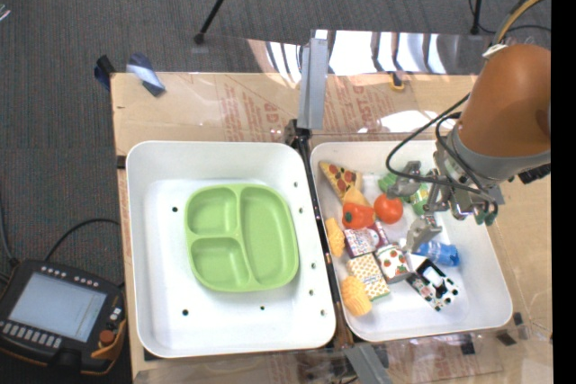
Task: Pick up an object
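The claw (423,227) is poised low in the right white plastic bin (500,301), directly above a small blue plastic toy (443,254); whether it is open cannot be told. Closely packed neighbours could be nudged, or the toy missed.

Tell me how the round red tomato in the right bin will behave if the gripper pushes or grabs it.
The tomato looks round and smooth, so it would probably roll when nudged and may slip from a pinch. It looks like a small toy, so likely light. The pizza slice and other toys crowd it, so a push could shift them too.
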`<state>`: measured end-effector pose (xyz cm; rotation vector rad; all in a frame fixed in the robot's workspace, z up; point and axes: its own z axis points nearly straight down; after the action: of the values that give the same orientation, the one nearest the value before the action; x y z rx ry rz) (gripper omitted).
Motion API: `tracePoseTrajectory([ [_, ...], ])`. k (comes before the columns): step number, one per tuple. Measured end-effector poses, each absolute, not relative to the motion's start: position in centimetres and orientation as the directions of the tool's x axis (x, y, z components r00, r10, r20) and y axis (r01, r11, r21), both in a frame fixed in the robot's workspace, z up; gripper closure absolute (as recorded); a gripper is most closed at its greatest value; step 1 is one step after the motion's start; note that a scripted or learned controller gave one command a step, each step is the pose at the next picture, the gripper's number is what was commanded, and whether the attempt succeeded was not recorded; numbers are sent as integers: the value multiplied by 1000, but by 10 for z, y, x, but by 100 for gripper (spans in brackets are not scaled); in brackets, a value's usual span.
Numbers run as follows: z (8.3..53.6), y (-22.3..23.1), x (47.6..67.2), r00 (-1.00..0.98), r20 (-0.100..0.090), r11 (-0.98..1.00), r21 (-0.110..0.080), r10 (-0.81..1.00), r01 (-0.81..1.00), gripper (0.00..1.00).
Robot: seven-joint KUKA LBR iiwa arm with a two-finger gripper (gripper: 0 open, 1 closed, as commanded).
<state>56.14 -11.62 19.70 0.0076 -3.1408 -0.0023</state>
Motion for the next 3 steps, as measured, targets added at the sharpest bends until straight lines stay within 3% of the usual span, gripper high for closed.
tracePoseTrajectory([
  [1,101,-106,625,-996,-11,997,-2,-83,-83,0],
  [3,97,-88,578,-995,-20,995,-1,98,98,0],
])
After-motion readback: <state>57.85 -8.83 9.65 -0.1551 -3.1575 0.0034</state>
